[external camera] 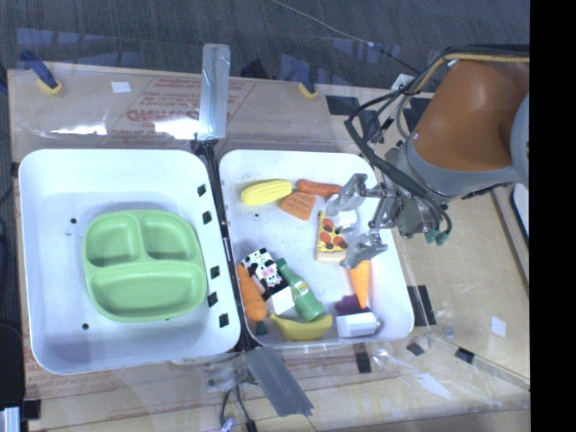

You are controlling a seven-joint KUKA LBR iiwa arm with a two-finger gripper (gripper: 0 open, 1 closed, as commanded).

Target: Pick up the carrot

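An orange carrot (360, 283) lies near the right wall of the right bin (389, 282), pointing toward the front. A second orange, carrot-like piece (251, 293) rests along that bin's left wall. My gripper (356, 220) hangs over the right side of the bin, open, one fingertip (347, 194) toward the back and the other (366, 249) just above the carrot's top end. Nothing is between the fingers; a pizza slice (329, 236) lies just left of the gap.
The right bin also holds a corn cob (266, 192), an orange wedge (300, 206), a reddish sausage (317, 187), a cow-patterned block (261, 267), a green bottle (301, 299), a banana (301, 326) and a purple-white block (355, 318). A green divided plate (142, 264) sits in the left bin (45, 241).
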